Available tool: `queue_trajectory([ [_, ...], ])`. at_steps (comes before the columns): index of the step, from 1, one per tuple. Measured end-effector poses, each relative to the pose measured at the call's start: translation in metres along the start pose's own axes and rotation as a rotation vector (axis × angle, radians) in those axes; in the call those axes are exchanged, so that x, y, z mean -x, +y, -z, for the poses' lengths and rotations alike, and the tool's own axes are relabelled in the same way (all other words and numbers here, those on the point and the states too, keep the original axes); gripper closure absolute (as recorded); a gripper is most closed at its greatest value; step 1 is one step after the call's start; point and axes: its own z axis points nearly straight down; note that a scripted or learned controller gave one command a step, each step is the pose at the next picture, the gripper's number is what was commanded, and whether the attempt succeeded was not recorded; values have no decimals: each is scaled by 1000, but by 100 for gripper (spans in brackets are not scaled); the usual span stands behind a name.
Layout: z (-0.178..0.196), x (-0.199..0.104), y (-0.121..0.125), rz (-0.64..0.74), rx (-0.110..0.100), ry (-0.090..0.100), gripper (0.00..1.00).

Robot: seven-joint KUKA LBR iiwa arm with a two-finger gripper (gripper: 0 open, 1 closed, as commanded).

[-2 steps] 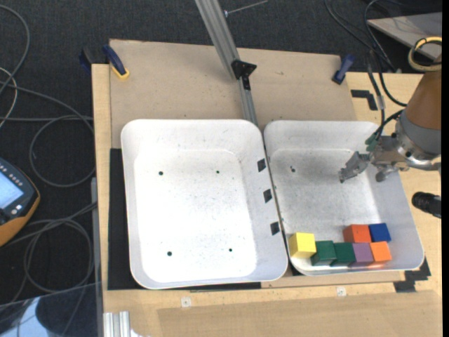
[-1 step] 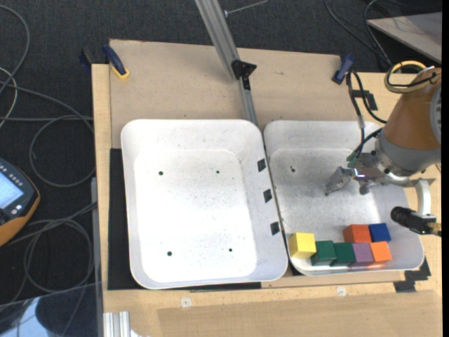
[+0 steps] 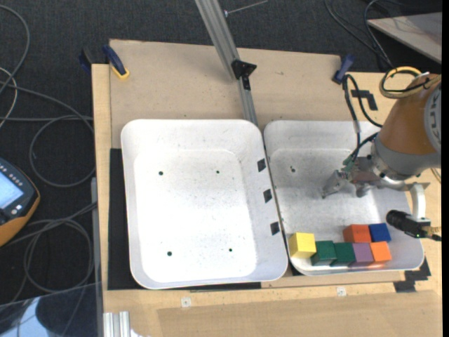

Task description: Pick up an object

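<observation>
The arm is reaching in from the right, its orange band (image 3: 410, 121) showing above the grey wrist. The gripper (image 3: 344, 184) is hanging over the middle of the right bin (image 3: 302, 146), its two fingers spread apart with nothing between them; one dark fingertip (image 3: 328, 190) is pointing down-left toward the bin floor.

The blocks are sitting well apart from the gripper, crowded along the near edge of the right bin. The yellow block (image 3: 303, 243) is standing at the left end. Just beside it a dark green block (image 3: 323, 252) and a second green one (image 3: 344, 253) are lining up in a row, followed by a purple block (image 3: 363, 253) and an orange block (image 3: 381, 252). Behind these, a red-orange block (image 3: 356, 233) and a blue block (image 3: 379, 232) are sitting side by side (all small cubes, plain coloured, tightly packed and touching their neighbours).

The left bin (image 3: 189, 202) is lying alongside, speckled with grey.
</observation>
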Motion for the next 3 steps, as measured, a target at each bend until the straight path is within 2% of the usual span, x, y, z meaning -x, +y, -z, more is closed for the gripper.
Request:
queue_trajectory([
  [1, 12, 0, 1, 1, 5, 0, 100],
  [2, 70, -7, -4, 2, 10, -3, 100],
  [3, 116, 0, -1, 1, 11, -4, 100],
])
